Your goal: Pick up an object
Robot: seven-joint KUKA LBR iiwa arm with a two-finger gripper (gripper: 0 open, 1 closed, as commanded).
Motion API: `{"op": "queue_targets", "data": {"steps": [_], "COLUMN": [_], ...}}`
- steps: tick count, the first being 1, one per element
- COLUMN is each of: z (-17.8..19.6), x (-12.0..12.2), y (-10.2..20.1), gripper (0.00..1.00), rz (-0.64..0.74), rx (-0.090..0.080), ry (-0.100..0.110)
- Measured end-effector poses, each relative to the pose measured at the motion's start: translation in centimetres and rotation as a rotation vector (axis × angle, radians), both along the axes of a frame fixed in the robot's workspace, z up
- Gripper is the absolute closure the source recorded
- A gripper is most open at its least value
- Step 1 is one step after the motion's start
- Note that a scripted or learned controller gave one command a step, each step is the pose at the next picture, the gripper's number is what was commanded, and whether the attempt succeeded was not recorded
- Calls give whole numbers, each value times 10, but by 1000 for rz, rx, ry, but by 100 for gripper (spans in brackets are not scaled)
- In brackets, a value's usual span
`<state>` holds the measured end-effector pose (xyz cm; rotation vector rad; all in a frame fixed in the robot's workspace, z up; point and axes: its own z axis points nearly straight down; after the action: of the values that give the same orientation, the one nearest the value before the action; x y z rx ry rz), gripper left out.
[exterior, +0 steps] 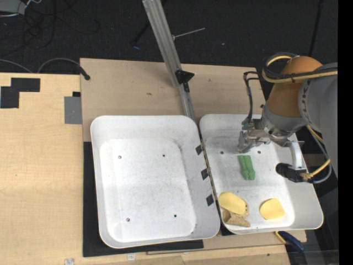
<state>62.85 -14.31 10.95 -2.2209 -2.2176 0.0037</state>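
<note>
Down in the right bin (309,217), a small green block (246,167) lies flat on the white floor, long side running roughly away from the camera, and that looks like the likeliest target. It sits on its own, well apart from the bin walls, which should leave room on both long sides for a grasp.

Just above it, at its far end, the gripper (246,142) hangs low over the bin. Whether the claw is spread or closed is too small and cluttered to tell. Nothing is visibly held: the block lies on the floor below and slightly nearer the camera than the tool, so the pick is not yet made. My read is that this is the approach, with the descent onto the block to come.

Nearer the front edge of the same bin, two yellow pieces wait: a rounded yellow one (233,203) resting against a tan scrap (237,220) by the left wall, and a flatter yellow slice (272,208) off to its right. That pair by the wall looks the harder pick, crowded as it is.

Behind the tool, the grey arm (317,101) with its orange band (295,73) reaches in from the right, wrist bent down so the tool points into the bin. Cables loop round the wrist, clear of the objects.

Left of all this, the left bin (102,142) sits alongside, the two walls touching down the middle. A slanted metal rail (165,43) rises behind them from the bench (38,148).
</note>
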Motion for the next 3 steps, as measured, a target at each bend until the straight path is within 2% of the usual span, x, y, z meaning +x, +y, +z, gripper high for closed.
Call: {"op": "queue_targets", "data": {"steps": [2,3], "z": [109,133], "x": [19,19], "y": [-7,-8], "gripper": [100,100], "rz": [4,5], "rx": [-2,-1], "ry": [-8,-5]}}
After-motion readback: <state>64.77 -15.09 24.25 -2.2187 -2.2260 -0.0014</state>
